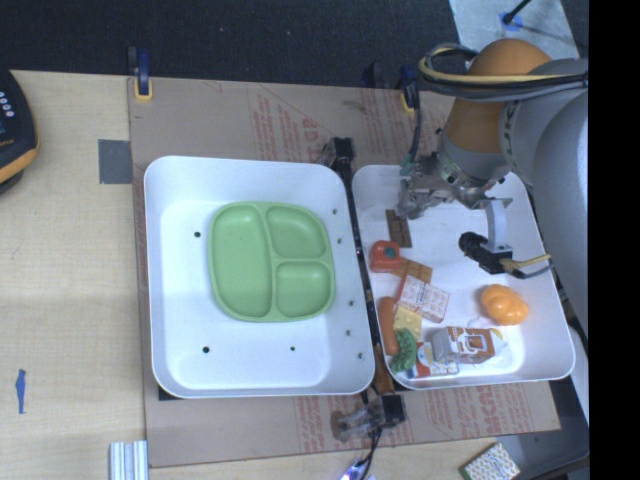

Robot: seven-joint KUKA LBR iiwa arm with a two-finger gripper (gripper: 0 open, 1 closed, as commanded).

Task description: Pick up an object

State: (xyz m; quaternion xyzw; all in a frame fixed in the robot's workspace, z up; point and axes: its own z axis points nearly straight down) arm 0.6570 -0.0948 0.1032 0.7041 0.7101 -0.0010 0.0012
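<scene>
My gripper (417, 200) hangs over the back left corner of the right bin (540, 268), just behind a small brown bar (399, 230). In front of that bar lie an orange-red toy (386, 256) and a tan and white packet (421, 294). An orange fruit (502, 304) rests near the bin's right side. Along the front edge lie a carrot (386, 320), a yellow wedge (407, 320), a green leafy piece (403, 346) and a small carton (458, 346). I see nothing held in the gripper.
The left bin (180, 348) holds a green divided plate (270, 260) in its middle. The arm's grey body and orange band (505, 63) rise over the back right of the right bin. A dark device (15, 128) sits at the bench's left edge.
</scene>
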